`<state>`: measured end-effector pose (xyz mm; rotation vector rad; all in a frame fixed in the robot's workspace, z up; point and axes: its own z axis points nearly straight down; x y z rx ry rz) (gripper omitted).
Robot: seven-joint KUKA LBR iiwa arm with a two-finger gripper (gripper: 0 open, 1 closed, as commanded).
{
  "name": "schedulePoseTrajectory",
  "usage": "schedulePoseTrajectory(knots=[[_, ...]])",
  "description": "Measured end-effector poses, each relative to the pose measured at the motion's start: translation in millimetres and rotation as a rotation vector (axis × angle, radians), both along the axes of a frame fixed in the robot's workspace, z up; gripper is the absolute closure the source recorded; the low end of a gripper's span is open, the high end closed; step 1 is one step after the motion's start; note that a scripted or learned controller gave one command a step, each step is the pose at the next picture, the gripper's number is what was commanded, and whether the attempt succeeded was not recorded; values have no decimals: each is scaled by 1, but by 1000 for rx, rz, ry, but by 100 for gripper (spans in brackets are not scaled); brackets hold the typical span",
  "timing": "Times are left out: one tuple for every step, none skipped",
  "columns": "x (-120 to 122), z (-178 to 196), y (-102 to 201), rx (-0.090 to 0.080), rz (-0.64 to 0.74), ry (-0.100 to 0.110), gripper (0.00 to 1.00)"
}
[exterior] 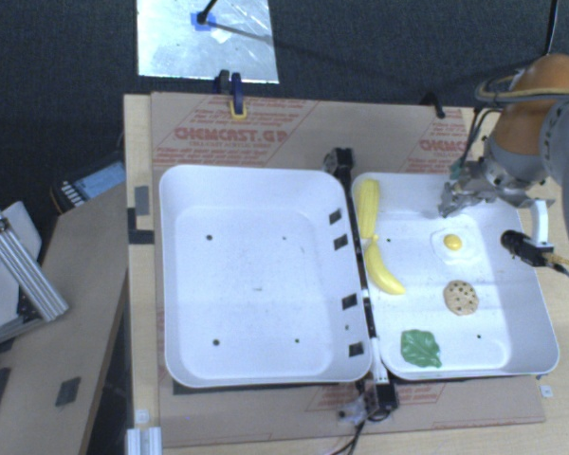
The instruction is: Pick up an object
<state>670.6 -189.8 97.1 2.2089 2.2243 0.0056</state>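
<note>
We see the gripper (452, 203) low over the right bin (531, 330), far side; fingers' state we cannot tell. Fried egg (452, 244) just near of it, then cookie (461, 298), banana (373, 235), green leaf (421, 347).

Right bin (526, 344) holds a banana (374, 235), fried egg (452, 243), cookie (461, 298), green leaf (421, 347) — all lying flat, apart.

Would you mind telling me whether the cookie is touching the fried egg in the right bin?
Apart. The camera view shows bare white bin floor between the fried egg and the cookie below it.
</note>
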Motion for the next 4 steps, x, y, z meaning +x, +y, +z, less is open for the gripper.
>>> schedulePoseTrajectory(knots=[[1, 11, 0, -2, 2, -4, 100], [2, 23, -1, -3, 3, -7, 100], [-43, 172, 22, -1, -2, -10, 100], [-68, 0, 14, 1, -3, 2, 100]])
